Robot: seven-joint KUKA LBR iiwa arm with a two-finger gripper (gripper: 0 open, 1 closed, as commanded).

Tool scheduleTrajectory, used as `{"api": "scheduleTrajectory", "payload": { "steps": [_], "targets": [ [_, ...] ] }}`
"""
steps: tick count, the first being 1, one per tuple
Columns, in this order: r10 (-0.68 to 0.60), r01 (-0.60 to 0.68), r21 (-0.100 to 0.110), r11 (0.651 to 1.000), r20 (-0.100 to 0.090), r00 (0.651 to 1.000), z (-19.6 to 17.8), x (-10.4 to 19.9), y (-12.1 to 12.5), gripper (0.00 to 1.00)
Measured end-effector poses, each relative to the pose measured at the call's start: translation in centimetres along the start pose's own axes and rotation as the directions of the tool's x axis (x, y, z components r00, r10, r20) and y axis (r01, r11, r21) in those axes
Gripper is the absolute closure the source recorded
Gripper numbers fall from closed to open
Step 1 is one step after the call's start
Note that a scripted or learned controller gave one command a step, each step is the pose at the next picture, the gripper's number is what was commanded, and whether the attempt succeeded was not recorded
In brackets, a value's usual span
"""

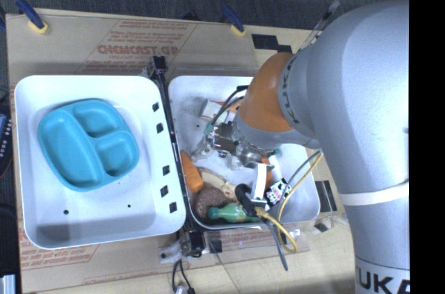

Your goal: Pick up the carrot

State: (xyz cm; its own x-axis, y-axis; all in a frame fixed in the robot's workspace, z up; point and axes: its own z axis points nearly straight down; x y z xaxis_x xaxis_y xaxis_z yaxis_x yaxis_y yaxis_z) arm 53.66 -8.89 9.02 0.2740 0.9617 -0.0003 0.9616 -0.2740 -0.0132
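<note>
The carrot (191,173) is an orange wedge lying against the left wall of the right bin (182,94), near its front. The grey arm with its orange band reaches down into that bin from the right. My gripper (221,143) hangs low over the bin's middle, just right of and slightly behind the carrot. Metal parts and cables crowd the wrist, and the fingertips are hard to make out. Nothing orange shows between them.
A blue divided plate (87,141) lies in the left bin (90,223). At the front of the right bin sit a brown round object (207,201), a green bottle (229,214) and a pale piece (215,179) beside the carrot. Yellow and black cables trail over its front edge.
</note>
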Motion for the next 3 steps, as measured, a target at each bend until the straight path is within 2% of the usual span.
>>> {"api": "scheduleTrajectory", "payload": {
  "steps": [1, 2, 3],
  "targets": [
    [-0.005, 0.005, -0.017, 1.0, -0.002, 1.0, -10.8, 2.7, 5.9, 0.0],
    [-0.131, 0.131, -0.007, 0.991, 0.0, 0.991, -1.3, -1.2, 12.4, 0.0],
    [-0.018, 0.018, -0.012, 1.0, 0.003, 1.0, -5.7, -8.2, 13.2, 0.0]
  ]
}}
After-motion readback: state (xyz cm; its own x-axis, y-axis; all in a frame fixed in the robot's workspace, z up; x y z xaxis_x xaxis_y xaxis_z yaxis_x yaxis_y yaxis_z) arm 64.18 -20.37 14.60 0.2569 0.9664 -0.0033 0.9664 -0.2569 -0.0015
